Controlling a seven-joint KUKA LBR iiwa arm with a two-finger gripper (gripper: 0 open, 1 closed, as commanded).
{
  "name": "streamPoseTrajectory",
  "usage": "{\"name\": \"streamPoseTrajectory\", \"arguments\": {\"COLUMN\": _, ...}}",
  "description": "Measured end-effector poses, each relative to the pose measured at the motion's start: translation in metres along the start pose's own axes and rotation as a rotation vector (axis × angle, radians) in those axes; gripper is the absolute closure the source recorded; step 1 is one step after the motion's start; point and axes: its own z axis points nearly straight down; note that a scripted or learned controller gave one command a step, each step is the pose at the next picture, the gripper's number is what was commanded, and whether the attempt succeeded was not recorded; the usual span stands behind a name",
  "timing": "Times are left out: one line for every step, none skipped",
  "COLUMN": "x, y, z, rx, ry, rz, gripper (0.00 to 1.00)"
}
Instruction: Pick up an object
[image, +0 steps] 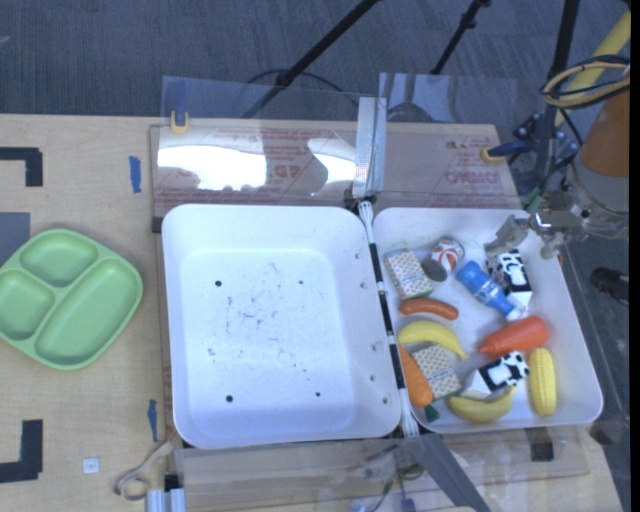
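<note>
**Gripper poised at far right corner of right bin; no object taken**

Two shallow white plastic bins are seen side by side. The left white bin (200, 240) carries only faint scuff marks and small dark spots. The right white bin (585, 395) is crowded with toy objects. A green three-compartment plate (65, 297) lies well apart on the wooden bench, to the left.

The two-finger gripper (527, 229) is seen at the far right edge of the right bin, over its rim, below the orange-banded wrist. Whether its tips are spread or pressed together cannot be told; nothing is seen pinched between them.

Candidate objects noted: a black-and-white toy cow (513, 271) lies nearest the gripper, touching a blue cylindrical bottle (482, 284). An orange carrot-shaped toy (515, 335) lies just below those. A red sausage (428, 308), a yellow banana (432, 336), a second banana (482, 406), a yellow corn cob (542, 380) and a red-and-white ball (447, 249) are spread through the rest.

Judgement: approach stage, grasp not yet made. The cow or the blue bottle would be reached most readily. A good pick would be made by descending straight over one object's narrow axis, with the closing line kept off its neighbours; the cow and bottle touch, so a double catch or a shove is to be guarded against. The bottle, round and smooth, may roll.
</note>
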Motion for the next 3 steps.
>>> {"name": "streamPoseTrajectory", "arguments": {"x": -0.025, "y": 0.014, "z": 0.076, "rx": -0.027, "ry": -0.009, "rz": -0.203, "gripper": 0.0}}
{"name": "streamPoseTrajectory", "arguments": {"x": -0.033, "y": 0.031, "z": 0.085, "rx": -0.031, "ry": -0.008, "rz": -0.379, "gripper": 0.0}}
{"name": "streamPoseTrajectory", "arguments": {"x": -0.033, "y": 0.035, "z": 0.071, "rx": -0.045, "ry": -0.019, "rz": -0.38, "gripper": 1.0}}
